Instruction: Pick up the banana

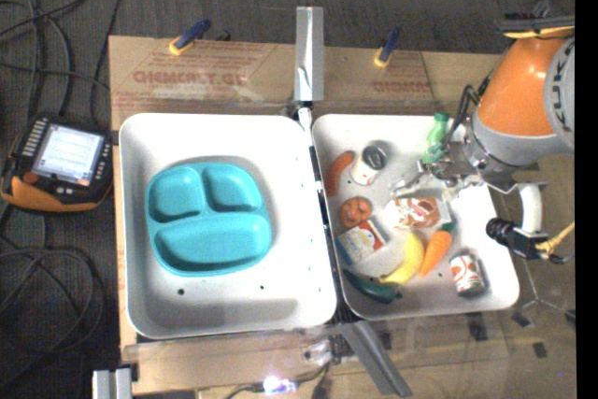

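Two white bins share the surface: the left bin (pixel 131 229) holds a teal tray (pixel 210 218); the right bin (pixel 505 290) holds the banana (pixel 405 261), touching a carrot (pixel 434 252). The gripper (pixel 439 175) hovers above; whether its jaws are released or clenched cannot be told.

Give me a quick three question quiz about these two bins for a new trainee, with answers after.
1. True or false: the banana lies in the left bin.
2. Which thing touches the banana's right side: A) carrot B) tray C) can?
3. Fill in: the blue tray has ___ compartments.

Key: 1. False, it lies in the right bin. 2. A. 3. Three.
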{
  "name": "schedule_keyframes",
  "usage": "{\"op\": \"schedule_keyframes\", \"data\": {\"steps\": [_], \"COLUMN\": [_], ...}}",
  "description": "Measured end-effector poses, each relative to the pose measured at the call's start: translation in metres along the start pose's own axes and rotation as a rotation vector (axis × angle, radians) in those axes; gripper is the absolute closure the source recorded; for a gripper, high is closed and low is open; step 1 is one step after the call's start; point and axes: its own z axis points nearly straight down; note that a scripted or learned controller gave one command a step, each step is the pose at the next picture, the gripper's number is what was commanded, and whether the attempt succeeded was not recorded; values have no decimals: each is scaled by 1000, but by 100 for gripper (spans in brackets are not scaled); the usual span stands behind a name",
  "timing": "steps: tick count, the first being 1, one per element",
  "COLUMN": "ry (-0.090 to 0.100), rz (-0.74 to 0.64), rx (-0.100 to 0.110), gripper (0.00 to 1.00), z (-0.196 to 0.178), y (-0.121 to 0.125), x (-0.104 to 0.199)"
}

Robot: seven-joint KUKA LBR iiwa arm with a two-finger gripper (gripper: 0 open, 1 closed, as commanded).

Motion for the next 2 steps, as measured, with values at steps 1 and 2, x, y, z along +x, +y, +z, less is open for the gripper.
{"op": "schedule_keyframes", "data": {"steps": [1,2], "ry": [-5,-2], "rz": [-143,-232], "rx": [-17,-28], "gripper": [0,0], "z": [85,89], "y": [-48,-60], "x": [31,-7]}}
